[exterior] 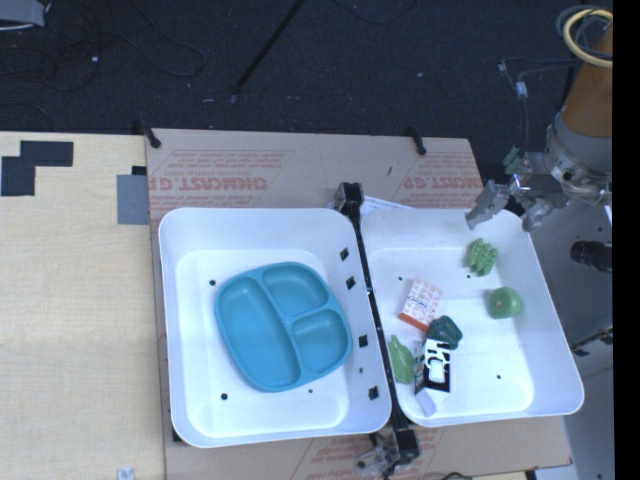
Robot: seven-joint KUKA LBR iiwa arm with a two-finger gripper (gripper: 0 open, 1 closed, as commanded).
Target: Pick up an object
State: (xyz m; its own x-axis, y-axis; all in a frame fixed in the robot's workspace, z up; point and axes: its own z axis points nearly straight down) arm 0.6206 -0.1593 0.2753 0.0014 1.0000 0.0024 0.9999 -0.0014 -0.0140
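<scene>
Gripper hangs over the right bin's far rim, fingers spread with nothing between them. Below lie 2 green objects (one knobbly, one rounded), well apart from the blue divided plate in the left bin.

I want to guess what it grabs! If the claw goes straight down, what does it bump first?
Probably the bumpy green toy, which lies just below the claw in the right bin. Depth is hard to judge, so it could miss.
</scene>
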